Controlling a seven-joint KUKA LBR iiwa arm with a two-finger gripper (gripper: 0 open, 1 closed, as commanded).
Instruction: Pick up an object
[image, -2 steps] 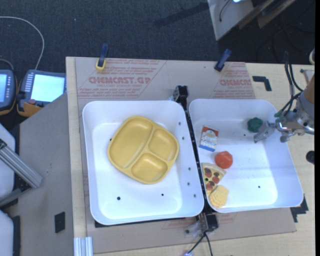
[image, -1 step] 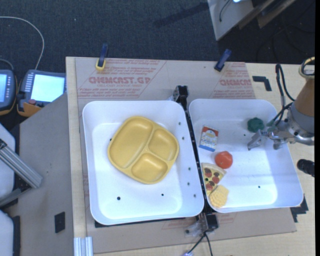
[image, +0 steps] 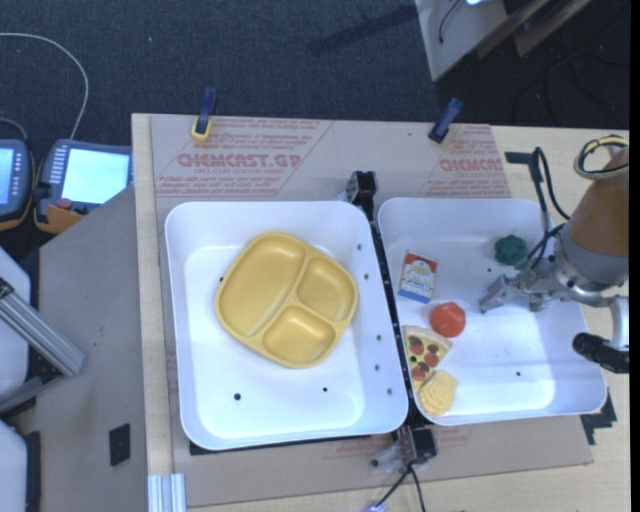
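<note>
The right bin (image: 520, 385) holds several small objects. A green round piece (image: 511, 248) lies near its far side. A red and white carton (image: 418, 276) sits at its left, with a red ball (image: 447, 319) just below it. A pizza slice (image: 427, 350) and a yellow crinkled chip (image: 437, 392) lie in the near left corner. My gripper (image: 512, 300) hangs over the bin's right half, right of the red ball and below the green piece. Its fingers are spread, with nothing between them.
The left bin (image: 200, 390) carries a yellow divided plate (image: 288, 298). A black clamp (image: 361, 185) sits at the ridge between the bins. Blue clips (image: 445, 118) hold the cardboard at the bench's far edge. Cables (image: 542, 190) run beside the arm.
</note>
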